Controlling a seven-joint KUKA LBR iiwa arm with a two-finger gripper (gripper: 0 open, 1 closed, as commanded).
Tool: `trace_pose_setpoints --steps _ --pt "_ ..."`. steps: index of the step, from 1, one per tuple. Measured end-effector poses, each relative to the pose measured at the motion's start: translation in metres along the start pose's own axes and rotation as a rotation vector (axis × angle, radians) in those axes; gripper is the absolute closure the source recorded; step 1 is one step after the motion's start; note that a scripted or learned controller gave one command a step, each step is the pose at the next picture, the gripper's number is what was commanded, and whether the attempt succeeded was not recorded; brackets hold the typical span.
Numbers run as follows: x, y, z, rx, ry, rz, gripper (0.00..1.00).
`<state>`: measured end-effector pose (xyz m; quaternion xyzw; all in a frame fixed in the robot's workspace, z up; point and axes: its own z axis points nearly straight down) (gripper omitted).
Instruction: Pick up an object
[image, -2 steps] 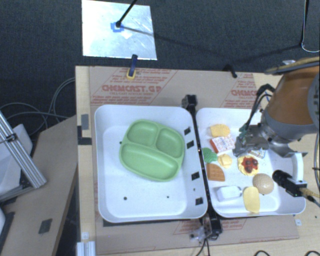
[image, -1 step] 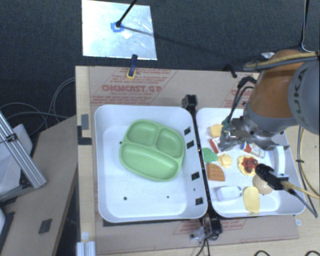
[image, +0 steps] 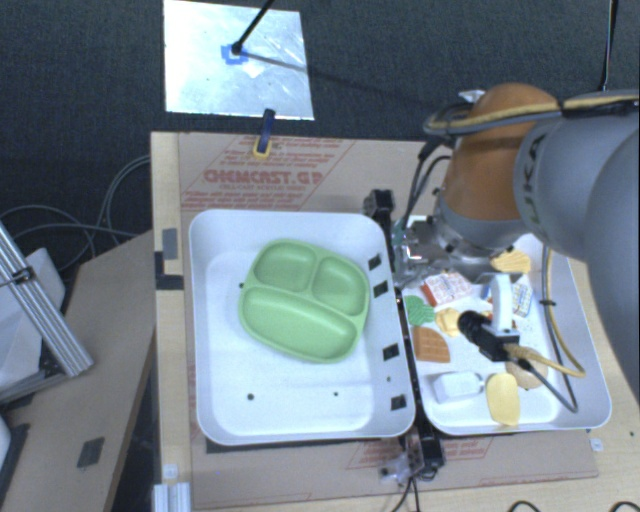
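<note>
Green tray (image: 304, 300) in left bin (image: 225, 400)

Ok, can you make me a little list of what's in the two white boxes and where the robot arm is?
left bin: one green divided plate, lying flat
right bin: a pile of small toy foods, including a yellow piece, a white block and an orange-brown wedge
arm: reaching in from the right, over the right bin's far end
arm's band: orange

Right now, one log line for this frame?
arm: over right bin | gripper: hidden | left bin: green plate | right bin: small items | pick: unconfirmed
</note>
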<state>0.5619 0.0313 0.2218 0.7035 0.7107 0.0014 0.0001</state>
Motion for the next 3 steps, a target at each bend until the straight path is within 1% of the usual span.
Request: trace_pose_setpoints --steps 1,2,3 --pt "-0.0052 -0.0073 0.0074 0.002 -0.002 0.009 1.00" --pt "-0.0105 -0.0057 0.0045 0.001 -0.002 0.010 1.00" --pt "-0.0008 -0.0060 0.0072 0.001 -0.002 0.006 1.00"
